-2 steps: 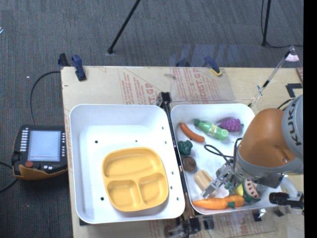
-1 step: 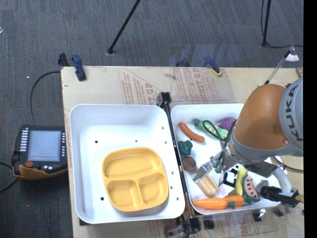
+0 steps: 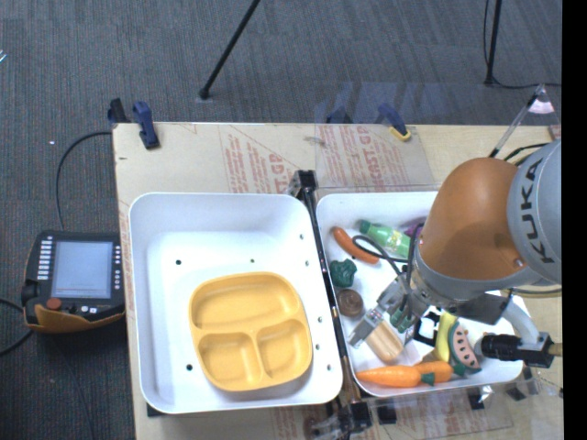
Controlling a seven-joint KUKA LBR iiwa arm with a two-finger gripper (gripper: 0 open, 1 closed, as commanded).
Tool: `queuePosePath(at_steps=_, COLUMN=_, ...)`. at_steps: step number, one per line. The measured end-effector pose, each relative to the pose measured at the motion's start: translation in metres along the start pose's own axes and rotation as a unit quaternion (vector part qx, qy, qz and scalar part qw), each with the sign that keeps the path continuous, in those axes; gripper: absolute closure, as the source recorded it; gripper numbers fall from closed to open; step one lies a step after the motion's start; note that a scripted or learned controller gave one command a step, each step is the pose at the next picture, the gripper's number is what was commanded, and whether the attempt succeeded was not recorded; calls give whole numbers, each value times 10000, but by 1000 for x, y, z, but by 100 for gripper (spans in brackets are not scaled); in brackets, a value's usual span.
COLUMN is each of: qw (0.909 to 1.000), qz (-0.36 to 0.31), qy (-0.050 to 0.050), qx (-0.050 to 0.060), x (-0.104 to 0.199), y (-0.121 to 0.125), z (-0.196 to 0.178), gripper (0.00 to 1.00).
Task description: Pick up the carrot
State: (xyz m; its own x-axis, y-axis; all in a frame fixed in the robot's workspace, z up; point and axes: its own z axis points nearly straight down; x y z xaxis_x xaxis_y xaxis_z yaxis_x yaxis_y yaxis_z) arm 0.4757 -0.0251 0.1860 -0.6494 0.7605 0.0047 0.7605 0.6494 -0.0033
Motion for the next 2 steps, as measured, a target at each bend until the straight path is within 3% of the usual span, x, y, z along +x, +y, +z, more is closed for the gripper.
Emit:
queuePosePath(at_steps=1, qw=9997, qz=-238, qy=3, qx=0, x=33, y=28, z=0, gripper=0)
queuePosePath(at_steps=2, qw=9968, qz=801, qy=-16, qx=-7, x=-28, y=6, z=0, gripper=0)
